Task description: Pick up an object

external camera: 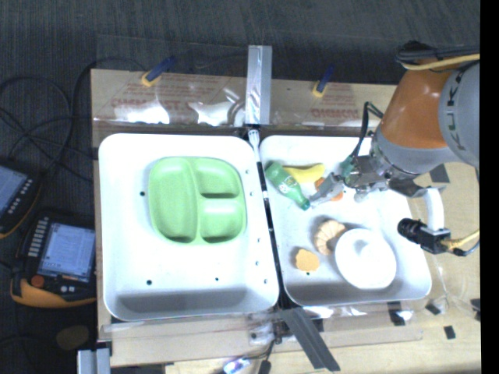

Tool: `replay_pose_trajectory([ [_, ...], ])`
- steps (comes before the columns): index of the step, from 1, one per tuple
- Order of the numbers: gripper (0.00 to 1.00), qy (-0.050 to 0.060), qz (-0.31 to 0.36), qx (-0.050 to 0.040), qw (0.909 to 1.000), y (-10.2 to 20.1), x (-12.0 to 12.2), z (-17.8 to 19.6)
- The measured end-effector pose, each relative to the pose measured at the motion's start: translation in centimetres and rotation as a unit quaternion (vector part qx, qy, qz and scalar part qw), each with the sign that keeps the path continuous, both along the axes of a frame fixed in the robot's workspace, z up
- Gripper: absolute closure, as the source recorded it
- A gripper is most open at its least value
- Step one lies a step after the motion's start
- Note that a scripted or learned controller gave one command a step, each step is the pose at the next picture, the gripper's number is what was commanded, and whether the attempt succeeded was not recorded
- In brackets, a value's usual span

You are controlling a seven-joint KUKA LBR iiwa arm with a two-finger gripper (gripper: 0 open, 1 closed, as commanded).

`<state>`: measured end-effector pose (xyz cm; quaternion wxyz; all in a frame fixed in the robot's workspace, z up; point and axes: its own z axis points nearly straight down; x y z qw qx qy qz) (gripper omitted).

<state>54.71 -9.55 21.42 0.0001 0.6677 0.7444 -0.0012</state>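
Camera view, from above the worktop (pixel 117 84): two white bins sit side by side. The left bin (pixel 125 287) carries a green divided tray (pixel 196 199). The right bin (pixel 421 283) carries the candidate objects: a green bottle (pixel 287 184), a yellow banana (pixel 306 173), a tan ridged item (pixel 329 236), a small orange piece (pixel 306 260) and a white round lid or bowl (pixel 365 259).

The arm (pixel 425 119) enters from the right edge of the worktop, and its gripper (pixel 331 188) sits low over the far half of the right bin.

- Finger state: it cannot be told whether they are parted or closed; the tips are dark, small and partly merged with the objects under them. No object is visibly held.
- Nearest target: the green bottle and the banana lie just beside the gripper, toward the divider between the bins.
- Bottle axis: it runs diagonally, from the far divider side toward the near right.
- Banana: it lies roughly parallel to the bin's far wall, touching or overlapping the bottle.

Judgement: the coming move calls for a short shift toward the divider, with closure across the bottle's narrow width. The adjoining banana risks a double or glancing contact.
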Motion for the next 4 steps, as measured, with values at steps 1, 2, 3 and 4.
replay_pose_trajectory([
  [1, 0.0, -0.004, -0.012, -0.0011, 0.9999, -2.6, 5.5, -11.3],
  [2, 0.0, -0.007, -0.034, 0.0003, 0.9994, -4.4, 6.7, -12.3],
  [3, 0.0, -0.004, -0.129, -0.0012, 0.9917, -5.0, 10.5, -12.3],
  [4, 1.0, -0.006, -0.128, -0.0054, 0.9917, -5.2, 10.6, -11.2],
])
